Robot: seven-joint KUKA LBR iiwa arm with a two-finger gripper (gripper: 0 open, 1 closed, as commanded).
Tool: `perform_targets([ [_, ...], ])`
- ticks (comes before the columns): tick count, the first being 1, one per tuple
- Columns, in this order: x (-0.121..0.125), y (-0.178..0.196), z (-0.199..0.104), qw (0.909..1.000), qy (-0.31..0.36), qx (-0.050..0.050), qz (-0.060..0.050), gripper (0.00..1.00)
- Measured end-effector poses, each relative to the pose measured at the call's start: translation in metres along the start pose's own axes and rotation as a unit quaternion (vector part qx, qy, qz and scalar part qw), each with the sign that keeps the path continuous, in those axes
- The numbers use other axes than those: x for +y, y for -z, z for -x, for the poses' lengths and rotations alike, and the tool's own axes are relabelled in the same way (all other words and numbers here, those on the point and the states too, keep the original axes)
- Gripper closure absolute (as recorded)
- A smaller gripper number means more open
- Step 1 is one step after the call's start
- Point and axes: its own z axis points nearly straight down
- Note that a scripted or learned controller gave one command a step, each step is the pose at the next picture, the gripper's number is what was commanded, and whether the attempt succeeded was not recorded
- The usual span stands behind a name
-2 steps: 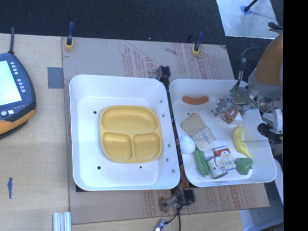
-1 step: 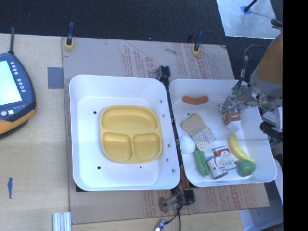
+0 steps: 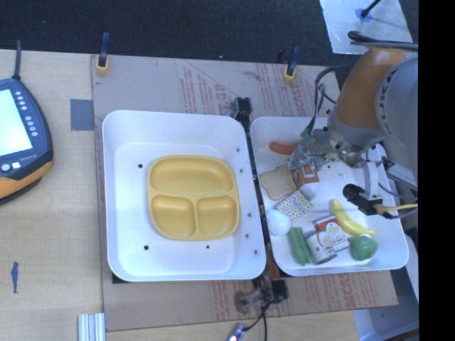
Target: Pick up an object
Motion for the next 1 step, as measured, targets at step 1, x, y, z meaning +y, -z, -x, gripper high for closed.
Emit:
perform_targets([
  [1,0.0383,0.0914,-0.0743,1.0000,-0.001,0.001,0.002,1.00],
])
